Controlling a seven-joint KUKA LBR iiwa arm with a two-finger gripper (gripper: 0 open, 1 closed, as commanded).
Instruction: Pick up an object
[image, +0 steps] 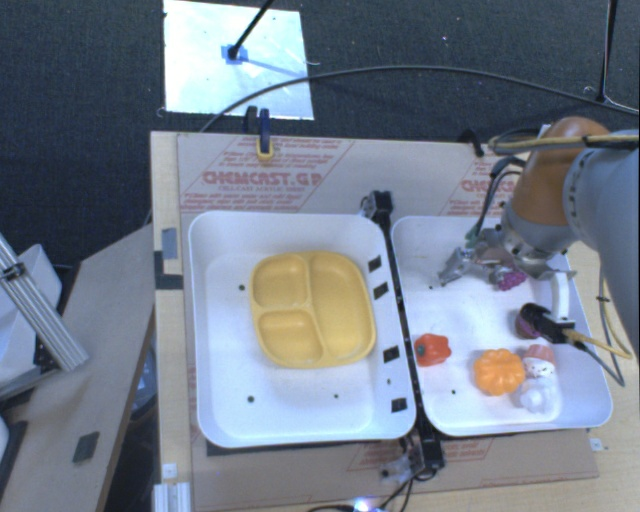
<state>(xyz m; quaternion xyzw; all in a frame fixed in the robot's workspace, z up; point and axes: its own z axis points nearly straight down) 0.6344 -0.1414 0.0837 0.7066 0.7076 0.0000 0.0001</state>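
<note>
My gripper (455, 268) hangs low over the upper part of the right bin (455, 420), pointing down and left, with bare bin floor under its tip. A small purple object (508, 281) lies just to its right, partly under the wrist. Further toward the front lie a red pepper-like toy (432, 349), an orange pumpkin (499, 371), a small white and pink figure (538, 382) and a dark purple object (533, 322). None of them touches the gripper.
The left bin (215, 400) holds a yellow divided plate (310, 308). Black clips (388, 300) run along the seam between the bins. Cables (590, 345) trail over the right bin's right side. A grey metal frame (40, 310) stands at far left.
</note>
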